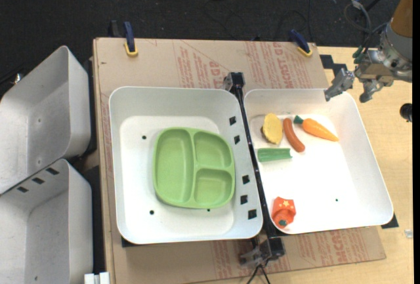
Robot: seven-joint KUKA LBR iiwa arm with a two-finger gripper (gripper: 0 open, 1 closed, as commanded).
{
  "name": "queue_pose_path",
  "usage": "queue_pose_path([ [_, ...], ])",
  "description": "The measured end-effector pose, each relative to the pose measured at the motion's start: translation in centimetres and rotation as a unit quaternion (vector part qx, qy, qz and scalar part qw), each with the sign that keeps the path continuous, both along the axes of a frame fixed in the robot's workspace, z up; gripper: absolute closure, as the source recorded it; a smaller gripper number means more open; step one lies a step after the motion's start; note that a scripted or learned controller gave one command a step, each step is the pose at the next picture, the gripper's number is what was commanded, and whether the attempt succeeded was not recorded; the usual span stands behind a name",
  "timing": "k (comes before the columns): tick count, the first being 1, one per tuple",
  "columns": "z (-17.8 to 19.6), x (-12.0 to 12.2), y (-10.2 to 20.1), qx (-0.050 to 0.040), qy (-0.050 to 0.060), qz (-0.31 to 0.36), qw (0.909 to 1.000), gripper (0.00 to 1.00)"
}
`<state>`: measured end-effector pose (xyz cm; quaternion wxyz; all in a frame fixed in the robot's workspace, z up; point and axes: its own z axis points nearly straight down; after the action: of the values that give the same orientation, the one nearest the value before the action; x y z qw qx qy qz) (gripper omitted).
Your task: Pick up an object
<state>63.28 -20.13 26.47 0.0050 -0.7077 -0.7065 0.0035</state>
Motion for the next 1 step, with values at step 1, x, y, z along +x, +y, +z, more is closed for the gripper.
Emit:
queue_pose_path([
  [1, 0.80, 0.23, 0.06, -0.0014, -0.006, 0.001, 1.0000, 0.00],
])
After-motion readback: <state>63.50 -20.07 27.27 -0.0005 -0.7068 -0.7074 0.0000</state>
